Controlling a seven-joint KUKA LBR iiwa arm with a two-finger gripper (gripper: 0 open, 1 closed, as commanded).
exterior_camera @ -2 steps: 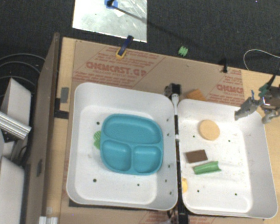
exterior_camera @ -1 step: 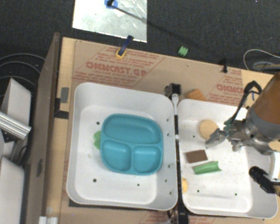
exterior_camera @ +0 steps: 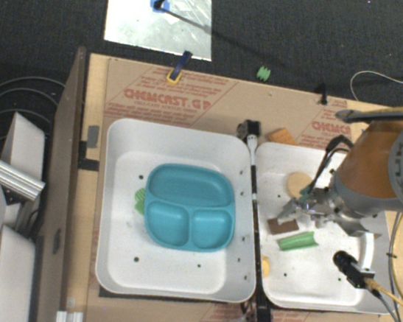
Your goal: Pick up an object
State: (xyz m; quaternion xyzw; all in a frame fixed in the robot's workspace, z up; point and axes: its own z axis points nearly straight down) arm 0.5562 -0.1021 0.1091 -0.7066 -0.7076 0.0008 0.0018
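Tool (exterior_camera: 303,208), grip state indiscernible, in right bin (exterior_camera: 309,292) beside brown block (exterior_camera: 282,224), green block (exterior_camera: 296,241) just below, toward inner wall.

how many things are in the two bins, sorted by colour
blue: 1, divided plate
green: 2, green block, green piece
brown: 1, brown block
tan: 1, tan disc
yellow: 1, yellow piece
total: 6

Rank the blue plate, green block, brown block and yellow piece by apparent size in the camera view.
1. blue plate
2. green block and brown block: too alike to rank
3. yellow piece
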